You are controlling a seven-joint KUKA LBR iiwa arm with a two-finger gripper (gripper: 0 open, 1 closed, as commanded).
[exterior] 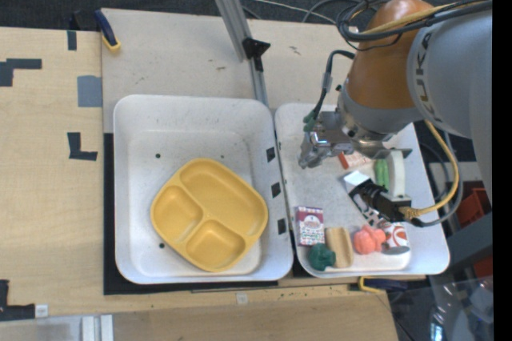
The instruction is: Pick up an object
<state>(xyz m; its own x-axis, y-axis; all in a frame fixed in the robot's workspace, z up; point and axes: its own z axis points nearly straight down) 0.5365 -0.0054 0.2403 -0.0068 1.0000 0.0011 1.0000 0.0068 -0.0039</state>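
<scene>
**Gripper Hangs Over Right Bin, Objects Cluster Toward 5 O'Clock**

The gripper (314, 151) sits low over the upper-left part of the right bin (292, 171), its metal end at about 9 o'clock from the orange-banded wrist. Whether it is spread or closed cannot be told from this angle, and nothing is seen caught in it.

The likeliest target is the small maroon box (310, 225), which lies almost straight down at 6 o'clock from the gripper, well apart from it, with bare bin floor between. Its long axis runs roughly 12 to 6. It is a flat printed carton, dark red with a pale label (the print is too small to read).

Just beside the box, at its 4 o'clock, lies a tan block (339, 246), with a dark green lump (322, 256) touching or nearly touching its lower-left corner. Farther toward 3 o'clock sits a fuzzy orange-red object (369, 240).

The left bin (128, 171) holds a yellow divided tray (210, 213), at 8 o'clock from the gripper.

My judgement: the coming move calls for travel toward 6 o'clock, then a descent.
</scene>
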